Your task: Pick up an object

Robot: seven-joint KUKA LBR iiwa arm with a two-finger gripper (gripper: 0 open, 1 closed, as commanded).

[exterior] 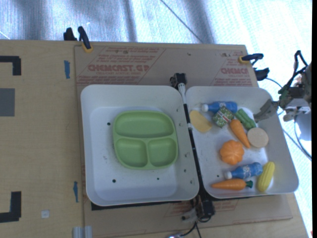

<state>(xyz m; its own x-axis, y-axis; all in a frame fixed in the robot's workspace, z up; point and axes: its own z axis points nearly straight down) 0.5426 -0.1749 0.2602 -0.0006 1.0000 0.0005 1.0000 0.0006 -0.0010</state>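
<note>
Your gripper (265, 109) hangs at the right bin's (290, 182) rim, its opening unreadable, and dropping there risks striking the wall, not the carrot (239, 133).

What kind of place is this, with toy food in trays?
Probably a robot test bench: two shallow white bins on brown board, a green sectioned plastic plate, plastic toy food like an orange pumpkin, and clamps.

A green divided plate (145, 139) lies in the left bin (94, 148); toy foods fill the right bin (287, 177).
</note>
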